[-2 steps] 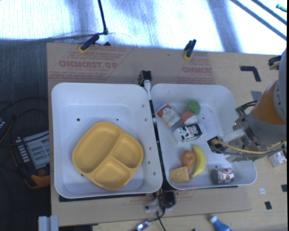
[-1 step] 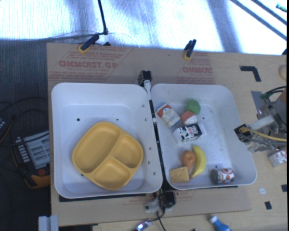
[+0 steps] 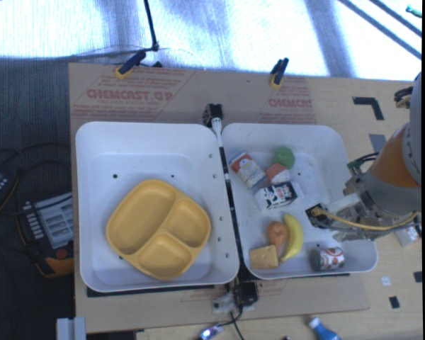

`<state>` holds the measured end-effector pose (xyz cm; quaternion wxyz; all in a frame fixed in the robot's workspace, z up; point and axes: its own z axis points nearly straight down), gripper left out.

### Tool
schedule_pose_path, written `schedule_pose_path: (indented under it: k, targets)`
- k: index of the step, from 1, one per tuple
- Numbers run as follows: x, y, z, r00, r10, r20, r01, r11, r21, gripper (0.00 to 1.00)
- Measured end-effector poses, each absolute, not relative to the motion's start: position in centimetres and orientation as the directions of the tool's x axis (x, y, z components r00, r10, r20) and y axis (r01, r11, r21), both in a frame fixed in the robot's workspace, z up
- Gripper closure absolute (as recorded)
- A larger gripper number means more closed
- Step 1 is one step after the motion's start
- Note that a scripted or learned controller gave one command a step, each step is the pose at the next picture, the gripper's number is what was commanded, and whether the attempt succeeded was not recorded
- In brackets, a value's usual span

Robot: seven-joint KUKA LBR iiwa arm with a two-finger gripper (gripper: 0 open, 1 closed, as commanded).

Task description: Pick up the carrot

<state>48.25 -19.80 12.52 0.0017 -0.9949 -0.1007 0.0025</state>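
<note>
Camera view: carrot (image 3: 276, 232) in right bin (image 3: 324, 144)

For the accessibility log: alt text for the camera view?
Grey-and-orange arm hangs over the right bin's right edge, apart from the carrot lying beside a banana near the front. The left bin holds a yellow divided plate.

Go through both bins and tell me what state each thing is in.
carrot: lying loose in the right bin, touching the banana.
banana: lying flat.
can: tipped on its side.
cow-print carton: lying flat.
yellow plate: right way up in the left bin.
</note>
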Motion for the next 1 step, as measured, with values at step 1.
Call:
schedule_pose_path:
  k: [1]
  targets:
    - [48.36,-22.46,26.39,0.909,0.418,-0.001,0.418,-0.909,0.001,1.0]
